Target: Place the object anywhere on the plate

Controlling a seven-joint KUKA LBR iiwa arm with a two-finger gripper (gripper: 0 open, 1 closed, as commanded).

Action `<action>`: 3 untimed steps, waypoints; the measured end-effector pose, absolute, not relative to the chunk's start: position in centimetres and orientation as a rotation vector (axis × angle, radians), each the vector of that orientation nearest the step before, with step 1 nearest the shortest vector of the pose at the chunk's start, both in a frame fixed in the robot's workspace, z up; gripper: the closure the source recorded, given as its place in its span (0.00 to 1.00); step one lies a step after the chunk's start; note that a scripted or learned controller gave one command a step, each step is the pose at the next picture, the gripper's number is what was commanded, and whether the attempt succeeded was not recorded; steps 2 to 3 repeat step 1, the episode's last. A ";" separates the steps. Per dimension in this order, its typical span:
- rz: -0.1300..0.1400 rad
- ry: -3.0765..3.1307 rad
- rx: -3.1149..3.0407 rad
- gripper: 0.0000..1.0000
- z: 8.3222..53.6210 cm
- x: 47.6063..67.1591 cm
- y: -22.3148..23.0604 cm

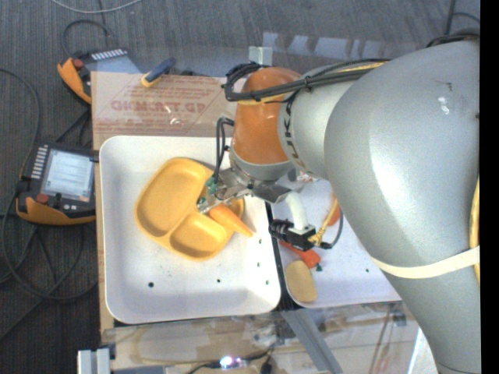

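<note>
Currently, gripper (212,195): we see it low over the yellow plate (168,201); we cannot tell its state.
Object: we see an orange carrot (231,219) at the plate's right rim, just beside the gripper, apparently resting partly on the plate.
Step advice: we judge release should come only with the carrot fully over a compartment.
Arm pose: we see the arm (390,170) reach from the right, orange band (261,127) above the left bin (125,287).

The plate (175,201) lies in the left bin (132,287), toward its far right part. A carrot (231,219) rests on the plate's right edge, just under the gripper (214,189). In the right bin (351,283), a flat oval object (300,281) sits at the near left corner. A handheld controller (58,181) lies left of the bins
</note>
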State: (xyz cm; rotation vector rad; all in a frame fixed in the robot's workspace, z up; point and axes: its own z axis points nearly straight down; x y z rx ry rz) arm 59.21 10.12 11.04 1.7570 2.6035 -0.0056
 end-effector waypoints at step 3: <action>-0.005 2.599 1.759 0.00 11.2 59.3 9.9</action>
